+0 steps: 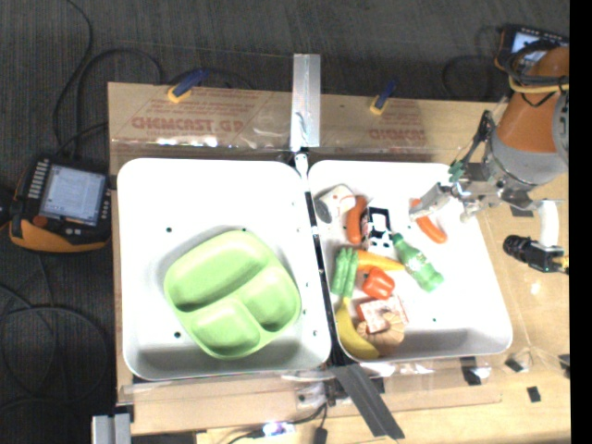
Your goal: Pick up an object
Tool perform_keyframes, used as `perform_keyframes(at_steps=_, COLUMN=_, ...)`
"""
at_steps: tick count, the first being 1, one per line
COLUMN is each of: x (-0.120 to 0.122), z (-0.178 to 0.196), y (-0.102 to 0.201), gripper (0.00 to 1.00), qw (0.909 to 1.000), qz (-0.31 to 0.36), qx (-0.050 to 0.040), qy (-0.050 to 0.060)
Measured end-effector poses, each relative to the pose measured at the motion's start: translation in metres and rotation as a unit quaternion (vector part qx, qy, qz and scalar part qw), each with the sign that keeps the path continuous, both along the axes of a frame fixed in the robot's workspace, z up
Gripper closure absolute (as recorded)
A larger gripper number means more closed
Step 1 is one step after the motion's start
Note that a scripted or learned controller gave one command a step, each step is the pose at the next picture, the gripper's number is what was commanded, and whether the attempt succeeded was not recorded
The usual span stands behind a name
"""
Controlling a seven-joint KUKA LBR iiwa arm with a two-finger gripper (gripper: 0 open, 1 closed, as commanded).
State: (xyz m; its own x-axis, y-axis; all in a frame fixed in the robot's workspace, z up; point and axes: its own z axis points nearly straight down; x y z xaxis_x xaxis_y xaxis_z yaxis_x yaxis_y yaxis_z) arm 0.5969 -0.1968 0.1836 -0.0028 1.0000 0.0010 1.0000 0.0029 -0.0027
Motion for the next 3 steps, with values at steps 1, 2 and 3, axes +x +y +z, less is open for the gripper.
perform_keyframes(at_steps=1, x=0.0424, z=-0.0862, y=-0.0148, gripper=0.00, qw=0.9985, qz=-0.055, qx=0.0020, qy=-0.005)
perform_keyframes(at_steps=2, x=0.0422, z=-0.0867, y=-0.0147, gripper=0.00, qw=0.9985, qz=-0.055, qx=0.0021, qy=-0.004)
perform_keyframes(at_steps=3, x=0.0414, z=-0.0782, y=-0.0158, gripper=1.00, qw=0.9985, qz=-0.054, qx=-0.0012, qy=-0.003)
